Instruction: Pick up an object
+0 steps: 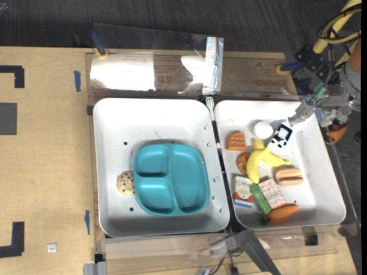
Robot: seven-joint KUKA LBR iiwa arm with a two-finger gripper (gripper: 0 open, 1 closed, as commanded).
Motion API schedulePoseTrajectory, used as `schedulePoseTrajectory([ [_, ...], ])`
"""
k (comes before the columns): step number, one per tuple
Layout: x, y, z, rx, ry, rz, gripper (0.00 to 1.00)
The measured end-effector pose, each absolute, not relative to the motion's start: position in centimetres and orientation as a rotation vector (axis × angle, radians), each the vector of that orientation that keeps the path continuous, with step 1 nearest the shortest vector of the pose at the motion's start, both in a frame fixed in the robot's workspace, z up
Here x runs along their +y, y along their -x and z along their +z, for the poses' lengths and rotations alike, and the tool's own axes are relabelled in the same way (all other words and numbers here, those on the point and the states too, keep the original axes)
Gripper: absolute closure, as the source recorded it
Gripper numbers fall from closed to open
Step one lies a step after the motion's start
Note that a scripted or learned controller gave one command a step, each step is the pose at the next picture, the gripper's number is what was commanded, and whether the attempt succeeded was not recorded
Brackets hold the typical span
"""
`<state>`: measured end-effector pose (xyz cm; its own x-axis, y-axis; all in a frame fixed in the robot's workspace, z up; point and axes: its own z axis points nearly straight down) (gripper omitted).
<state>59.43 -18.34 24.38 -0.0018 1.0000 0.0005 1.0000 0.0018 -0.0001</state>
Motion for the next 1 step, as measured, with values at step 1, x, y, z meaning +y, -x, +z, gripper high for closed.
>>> schedulePoseTrajectory([
  [1, -15.42, -54.38, 11.65, -2.216, 2.215, 0.007, 0.0],
])
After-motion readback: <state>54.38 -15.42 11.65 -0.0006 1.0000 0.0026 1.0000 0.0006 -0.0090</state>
